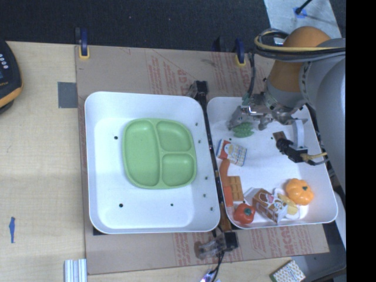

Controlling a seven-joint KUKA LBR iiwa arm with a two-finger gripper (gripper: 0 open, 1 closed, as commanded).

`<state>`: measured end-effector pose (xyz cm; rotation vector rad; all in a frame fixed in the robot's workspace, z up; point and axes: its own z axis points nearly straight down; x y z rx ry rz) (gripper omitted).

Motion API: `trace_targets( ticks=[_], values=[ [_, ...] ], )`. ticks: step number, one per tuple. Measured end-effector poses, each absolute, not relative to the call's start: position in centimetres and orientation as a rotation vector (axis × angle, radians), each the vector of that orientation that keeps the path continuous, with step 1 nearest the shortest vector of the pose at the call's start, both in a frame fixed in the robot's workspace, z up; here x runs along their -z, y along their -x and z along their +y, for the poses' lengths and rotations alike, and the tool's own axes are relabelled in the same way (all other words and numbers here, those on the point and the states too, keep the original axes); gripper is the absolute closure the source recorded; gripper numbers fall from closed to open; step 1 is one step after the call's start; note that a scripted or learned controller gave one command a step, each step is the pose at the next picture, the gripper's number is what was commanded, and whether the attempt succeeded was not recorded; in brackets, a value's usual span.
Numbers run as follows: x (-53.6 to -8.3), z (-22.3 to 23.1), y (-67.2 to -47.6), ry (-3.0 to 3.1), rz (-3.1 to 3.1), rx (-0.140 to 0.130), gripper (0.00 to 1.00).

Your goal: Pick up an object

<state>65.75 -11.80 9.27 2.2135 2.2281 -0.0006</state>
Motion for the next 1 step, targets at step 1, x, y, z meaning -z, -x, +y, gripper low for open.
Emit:
trace_targets(
  ticks=[1],
  values=[
    [-9.21, -10.99, -65.62, -2.216, 2.231, 0.004, 0.00]
  ],
)
